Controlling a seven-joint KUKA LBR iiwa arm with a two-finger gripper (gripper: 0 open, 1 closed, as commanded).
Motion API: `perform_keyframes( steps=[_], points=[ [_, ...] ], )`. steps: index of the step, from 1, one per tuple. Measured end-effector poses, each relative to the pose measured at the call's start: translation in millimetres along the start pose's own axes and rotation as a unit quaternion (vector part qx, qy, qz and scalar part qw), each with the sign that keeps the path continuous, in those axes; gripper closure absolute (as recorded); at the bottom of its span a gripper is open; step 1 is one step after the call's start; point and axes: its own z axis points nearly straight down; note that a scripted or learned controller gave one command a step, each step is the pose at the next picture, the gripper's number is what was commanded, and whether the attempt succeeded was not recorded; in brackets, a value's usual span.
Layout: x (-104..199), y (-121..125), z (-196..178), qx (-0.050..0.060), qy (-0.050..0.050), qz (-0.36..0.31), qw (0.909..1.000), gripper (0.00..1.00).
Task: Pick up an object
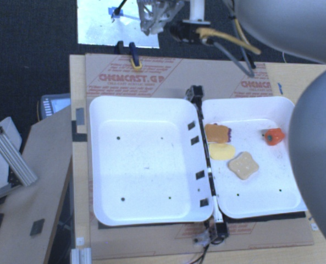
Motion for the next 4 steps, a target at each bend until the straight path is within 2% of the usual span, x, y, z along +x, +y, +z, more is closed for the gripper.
perform_keyframes(
  steps=[1, 2, 3, 4],
  points=[
    [-2.2, 0.4, -47.8, 0.0, -0.001, 0.0, 1.0, 1.0],
    [-2.2, 0.3, -45.5, 0.002, -0.001, 0.0, 1.0, 0.0],
    [-1.6, 0.3, -57.2, 0.0, 0.0, -0.002, 1.0, 1.0],
    [-1.7, 0.3, -56.8, 0.001, -0.001, -0.002, 1.0, 0.0]
  ],
)
